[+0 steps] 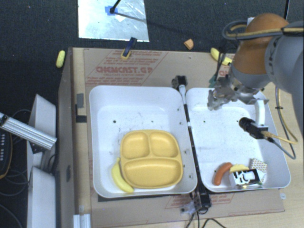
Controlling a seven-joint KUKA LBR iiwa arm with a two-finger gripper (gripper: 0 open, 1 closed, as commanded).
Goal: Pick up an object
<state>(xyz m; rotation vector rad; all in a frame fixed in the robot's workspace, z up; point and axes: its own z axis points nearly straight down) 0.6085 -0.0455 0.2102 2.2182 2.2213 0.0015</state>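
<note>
Four small things are gathered in the near corner of the right bin [223, 137]: a sausage [222, 173] and, just beside it, a yellow piece [239, 167], a black-and-white box [247, 177] and a patterned scrap [259, 164]. The sausage is judged light, smooth and rounded, so it may roll or slip. It would best be taken across its narrow middle. Its side away from the box is bare, but the other side is crowded, and whether the yellow piece touches it cannot be told. The bin wall close by is expected to hamper a low approach. The gripper [217, 100] is seen well apart from the sausage, over the far corner of the same bin. Whether the jaws are open or closed cannot be told. Across the bin walls from the sausage, a yellow plate [151, 158] and a banana [119, 178] lie out of the way.
</note>
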